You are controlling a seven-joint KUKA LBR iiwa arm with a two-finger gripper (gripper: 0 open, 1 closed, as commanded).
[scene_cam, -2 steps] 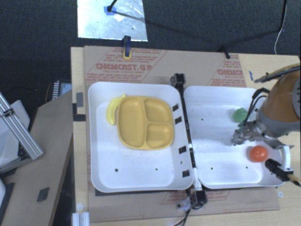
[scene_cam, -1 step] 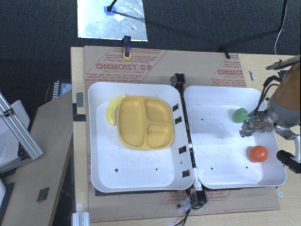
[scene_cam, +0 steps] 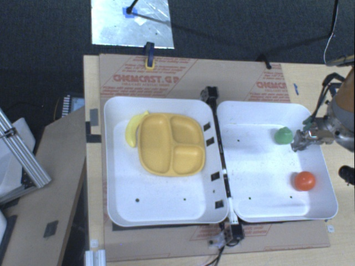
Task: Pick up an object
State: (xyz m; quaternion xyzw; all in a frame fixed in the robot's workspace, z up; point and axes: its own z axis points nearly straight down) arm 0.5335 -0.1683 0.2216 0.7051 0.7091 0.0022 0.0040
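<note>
A green ball point(scene_cam: 283, 135) lies in the right bin point(scene_cam: 260, 204) near its far right side. An orange-red ball point(scene_cam: 304, 180) sits closer to the front right corner of that bin. My gripper point(scene_cam: 301, 138) hangs at the bin's right edge, just right of the green ball and touching or nearly touching it. Its fingers are too small and dark to read. In the left bin point(scene_cam: 138, 204) a yellow divided plate point(scene_cam: 169, 144) rests over a yellow banana point(scene_cam: 131, 129), whose end sticks out at the plate's left.
A black divider with clips point(scene_cam: 217, 154) runs between the two bins. The bins sit on a cardboard sheet point(scene_cam: 183, 73). The grey arm point(scene_cam: 343, 112) enters from the right edge. A shiny metal sheet point(scene_cam: 132, 14) lies on the floor beyond the bench.
</note>
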